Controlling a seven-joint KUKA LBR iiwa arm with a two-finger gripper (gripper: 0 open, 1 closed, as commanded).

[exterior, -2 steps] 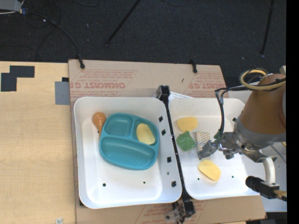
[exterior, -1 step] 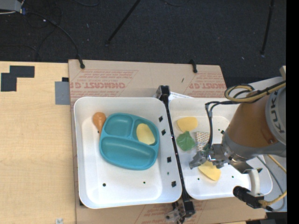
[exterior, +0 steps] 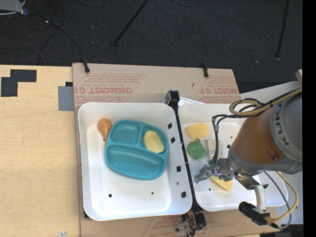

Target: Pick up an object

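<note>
Yellow wedge beside fingers

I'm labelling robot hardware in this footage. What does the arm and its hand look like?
The arm is bulky and rounded, grey with a broad orange band and part of dark lettering on the grey. Black and yellow cables loop around it. The hand is small, metallic grey.

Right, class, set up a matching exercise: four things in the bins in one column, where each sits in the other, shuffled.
Things:
1. teal divided tray
2. yellow oval piece
3. orange object
4. green object

Places:
A. right bin
B. in a tray compartment
C. left bin floor, beside the tray's left edge
D. middle of left bin

Pairs: 1-D, 2-B, 3-C, 4-A
</note>
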